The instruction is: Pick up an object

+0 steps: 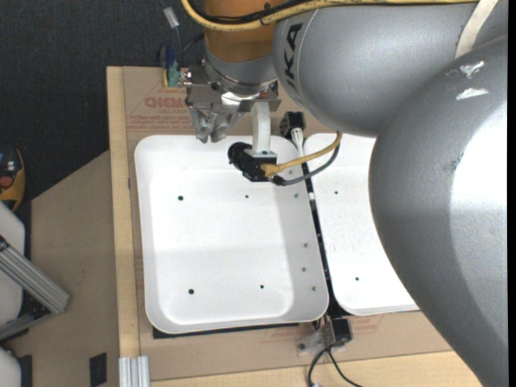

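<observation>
Grey arm (403, 95) bulk loomed closest, covering most of the right bin (355, 240). Beneath it the left bin (226, 248) sat on the brown surface (121, 216). At that bin's far rim hung the claw (211, 127); whether it was open or gripping anything, I could not tell. No loose object could be made out.

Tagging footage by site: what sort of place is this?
Likely a robotics lab test bench, not a home or shop: a large grey arm reaches over two plain white bins, loose cables run about, and aluminium framing stands beside the bench.
</observation>
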Action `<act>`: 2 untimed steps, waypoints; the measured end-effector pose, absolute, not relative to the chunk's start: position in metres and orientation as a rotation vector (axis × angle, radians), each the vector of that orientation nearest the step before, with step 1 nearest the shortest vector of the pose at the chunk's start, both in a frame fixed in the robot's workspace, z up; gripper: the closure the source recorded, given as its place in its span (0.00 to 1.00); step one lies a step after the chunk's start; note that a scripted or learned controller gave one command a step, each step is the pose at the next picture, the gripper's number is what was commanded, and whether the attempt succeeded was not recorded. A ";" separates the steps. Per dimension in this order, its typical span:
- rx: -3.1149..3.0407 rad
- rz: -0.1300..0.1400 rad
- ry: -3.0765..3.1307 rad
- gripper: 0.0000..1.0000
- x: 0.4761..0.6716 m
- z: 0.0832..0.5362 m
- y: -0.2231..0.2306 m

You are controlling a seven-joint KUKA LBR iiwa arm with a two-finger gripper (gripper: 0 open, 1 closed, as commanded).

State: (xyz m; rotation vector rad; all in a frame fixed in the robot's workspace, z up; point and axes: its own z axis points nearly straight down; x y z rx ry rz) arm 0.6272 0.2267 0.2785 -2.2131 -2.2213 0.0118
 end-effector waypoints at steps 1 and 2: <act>-2.219 0.004 -2.221 1.00 0.608 0.289 0.224; -2.225 -0.005 -2.221 1.00 0.599 0.321 0.198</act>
